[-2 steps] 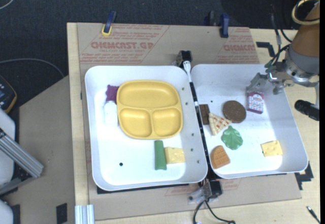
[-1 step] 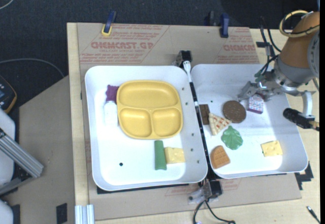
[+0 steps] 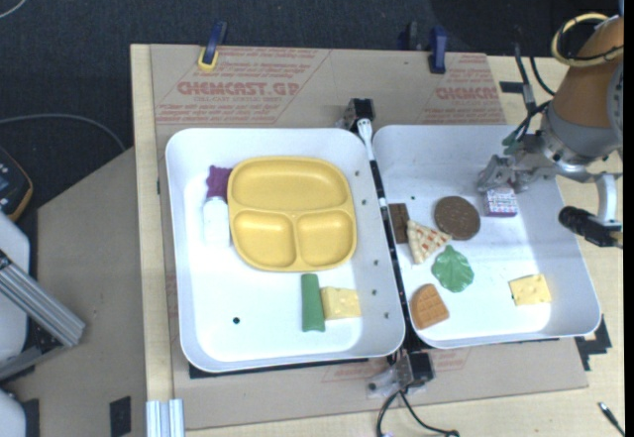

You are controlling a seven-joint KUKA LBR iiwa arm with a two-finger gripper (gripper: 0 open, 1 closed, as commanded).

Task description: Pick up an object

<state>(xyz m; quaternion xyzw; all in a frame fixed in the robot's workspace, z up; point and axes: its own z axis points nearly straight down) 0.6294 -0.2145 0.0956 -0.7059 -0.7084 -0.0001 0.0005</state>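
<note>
The gripper (image 3: 505, 179) hangs over the right bin (image 3: 565, 326); its jaws' state I cannot tell. A brown disc (image 3: 458, 216), waffle wedge (image 3: 426, 241) and green leaf (image 3: 453, 269) lie nearby.

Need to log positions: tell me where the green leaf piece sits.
The green leaf piece lies in the right bin, below the brown disc and above the waffle piece.

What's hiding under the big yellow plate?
A purple thing and a white thing peek out from under the yellow plate's left edge. How far they reach beneath it is covered, and so is the bin floor under the plate.
</note>
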